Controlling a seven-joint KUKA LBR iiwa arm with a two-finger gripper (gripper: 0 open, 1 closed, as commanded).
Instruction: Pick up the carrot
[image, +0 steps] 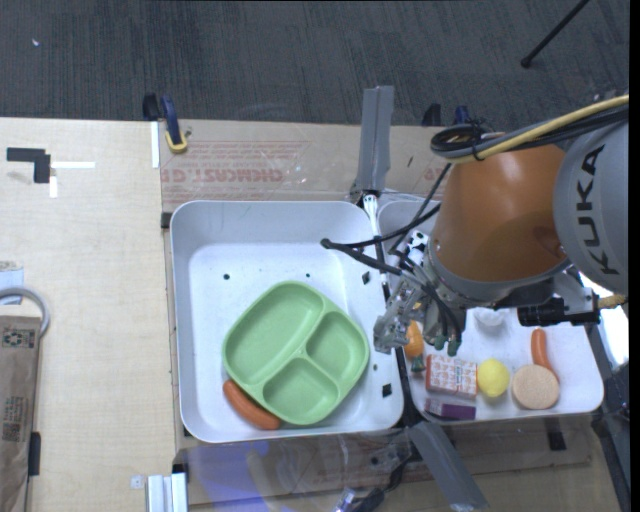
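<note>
Dark grey flooring runs along the far side of a pale wooden desk (90, 300) that carries two shallow white bins side by side. All positions below are given relative to the green divided plate (296, 353).

The end effector (408, 335) hangs just right of the plate, over the shared wall where the left bin (195, 260) meets the right bin (590, 385). Cables and the wrist body crowd its tip, so whether it is wide, narrow or closed on anything cannot be told. The carrot (414, 340), a small bright orange piece, shows right at that tip, just right of the plate's right rim and at about the plate's mid-height. It cannot be told whether it is gripped or merely lies beneath.

Right of the plate and slightly nearer the camera, beyond the carrot, stand a red-and-white box (452, 376), a purple block (452, 409), a yellow lemon (492, 378) and a tan round disc (535, 387). An orange-red stick (540, 346) lies farthest right of the plate.

The arm's orange band (500, 215) looms above and to the right of the plate. A longer orange-red piece (250, 405) lies against the plate's lower left rim, partly tucked under it.
</note>
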